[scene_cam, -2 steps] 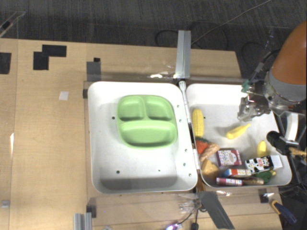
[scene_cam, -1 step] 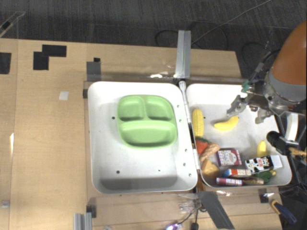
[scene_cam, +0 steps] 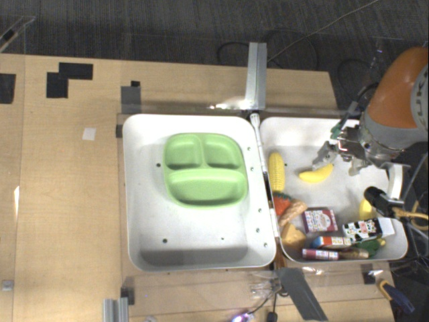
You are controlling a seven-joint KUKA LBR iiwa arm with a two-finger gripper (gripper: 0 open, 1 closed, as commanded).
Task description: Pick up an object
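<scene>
Bench carries two white bins side by side. Left bin [scene_cam: 144,200] holds a green divided plate [scene_cam: 204,168], lying flat near its centre, three compartments facing up.

Right bin [scene_cam: 295,131] holds the clutter. A corn cob [scene_cam: 276,172] lies lengthwise against the bin's left wall. A banana [scene_cam: 316,174] sits in the open middle of the floor, well apart from the pile along the near edge. That pile: a red and orange item [scene_cam: 281,203], a tan bread-like piece [scene_cam: 293,213], a dark purple packet [scene_cam: 320,219], a black-and-white patterned carton [scene_cam: 362,229], a red marker-like stick [scene_cam: 320,253] along the front wall, and a small yellow item [scene_cam: 365,210] near the right wall. Several of these touch or overlap; exact stacking is hard to read.

Arm enters from the right, orange band visible above the wrist. The gripper [scene_cam: 342,158] hangs over the right bin, just above and to the right of the banana. Its fingers [scene_cam: 324,155] are spread, jaws open, nothing between them. The left fingertip is close to the banana's upper end; contact cannot be confirmed.
</scene>
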